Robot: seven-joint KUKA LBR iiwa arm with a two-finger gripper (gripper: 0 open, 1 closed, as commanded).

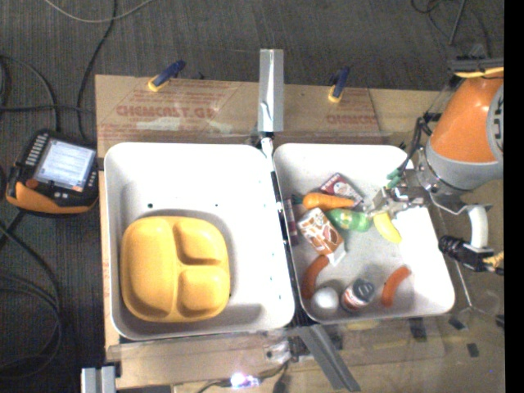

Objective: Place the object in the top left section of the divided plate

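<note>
Grey metal fingers of the gripper (391, 203) hang low over the right bin (426, 293), but the view is too coarse to tell how far apart they stand or whether anything sits between them. Just below the fingertips lies a yellow banana-like piece (388, 228), touching or nearly touching them. Just to the left of the fingers sits a green piece (354, 220), with an orange carrot (327, 201) and a small printed packet (341, 187) beyond it. Further down from the fingers lie a sausage (395, 284), a small dark jar (358, 295), a white egg-shaped thing (326, 300) and a printed carton (321, 230). Well away to the left, in the left bin (188, 158), rests the yellow divided plate (174, 266), its sections bare.
</note>
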